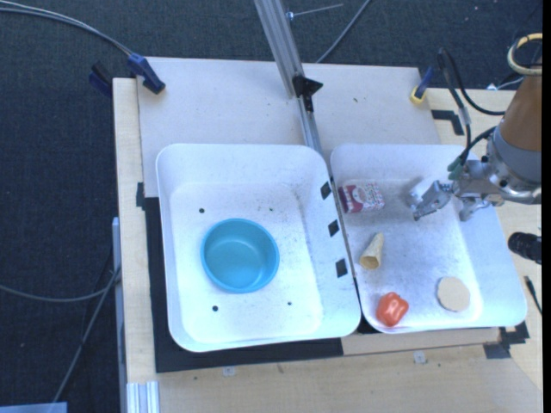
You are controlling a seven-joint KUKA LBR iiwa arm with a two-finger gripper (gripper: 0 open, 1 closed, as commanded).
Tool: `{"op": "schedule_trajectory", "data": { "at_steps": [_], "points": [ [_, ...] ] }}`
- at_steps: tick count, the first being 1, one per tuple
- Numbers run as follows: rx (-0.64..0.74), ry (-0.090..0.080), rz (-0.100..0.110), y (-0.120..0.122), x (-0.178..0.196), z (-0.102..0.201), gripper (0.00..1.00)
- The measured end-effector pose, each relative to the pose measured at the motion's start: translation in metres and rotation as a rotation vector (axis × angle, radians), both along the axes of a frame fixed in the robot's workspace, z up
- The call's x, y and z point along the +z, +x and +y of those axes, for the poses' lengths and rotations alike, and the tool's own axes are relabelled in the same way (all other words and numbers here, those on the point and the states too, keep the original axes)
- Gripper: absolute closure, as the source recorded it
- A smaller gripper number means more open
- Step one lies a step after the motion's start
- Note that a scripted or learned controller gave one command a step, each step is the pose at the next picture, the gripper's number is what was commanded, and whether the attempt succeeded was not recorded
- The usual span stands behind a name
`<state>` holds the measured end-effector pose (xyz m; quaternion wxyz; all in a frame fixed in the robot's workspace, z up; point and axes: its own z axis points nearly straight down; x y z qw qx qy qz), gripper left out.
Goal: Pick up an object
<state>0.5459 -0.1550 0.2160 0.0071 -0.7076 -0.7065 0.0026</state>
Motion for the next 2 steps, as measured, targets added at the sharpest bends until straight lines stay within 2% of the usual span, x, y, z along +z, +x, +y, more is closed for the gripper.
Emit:
{"op": "schedule_trajectory", "data": {
  "at_steps": [2],
  "points": [
    [0.000,0.002,0.005,-0.020,-0.105,-0.006,0.00]
  ]
}}
